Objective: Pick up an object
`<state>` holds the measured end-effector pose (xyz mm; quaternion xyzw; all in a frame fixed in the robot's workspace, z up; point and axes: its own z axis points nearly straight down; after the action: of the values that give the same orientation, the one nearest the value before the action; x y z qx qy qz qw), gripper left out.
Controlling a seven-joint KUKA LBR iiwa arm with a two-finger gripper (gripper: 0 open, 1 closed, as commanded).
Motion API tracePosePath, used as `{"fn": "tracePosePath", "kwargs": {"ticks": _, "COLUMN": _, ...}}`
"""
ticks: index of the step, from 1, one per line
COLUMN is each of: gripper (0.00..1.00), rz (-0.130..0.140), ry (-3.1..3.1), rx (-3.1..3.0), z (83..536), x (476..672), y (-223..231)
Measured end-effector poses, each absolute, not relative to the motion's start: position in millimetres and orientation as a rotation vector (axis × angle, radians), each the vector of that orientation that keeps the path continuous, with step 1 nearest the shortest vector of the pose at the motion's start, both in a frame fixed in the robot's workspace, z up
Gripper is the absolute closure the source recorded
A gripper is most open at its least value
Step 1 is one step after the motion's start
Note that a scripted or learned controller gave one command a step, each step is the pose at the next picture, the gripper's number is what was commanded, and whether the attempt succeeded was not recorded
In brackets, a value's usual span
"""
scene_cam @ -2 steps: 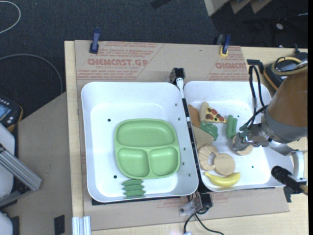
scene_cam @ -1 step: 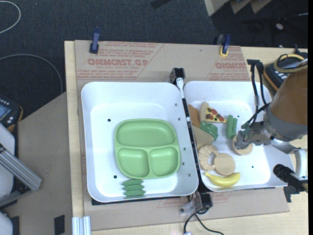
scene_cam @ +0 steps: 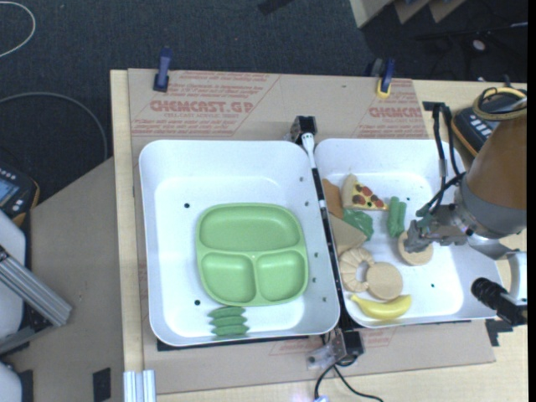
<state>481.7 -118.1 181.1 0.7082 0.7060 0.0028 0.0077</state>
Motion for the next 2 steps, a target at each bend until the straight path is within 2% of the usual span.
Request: {"fn": "tracePosePath", "kwargs": {"ticks": 2, "gripper": 1.00, "rz": 0.012, "ry": 2.204, "rx": 2.210, "z": 201, "x": 482.9, "y": -118}}
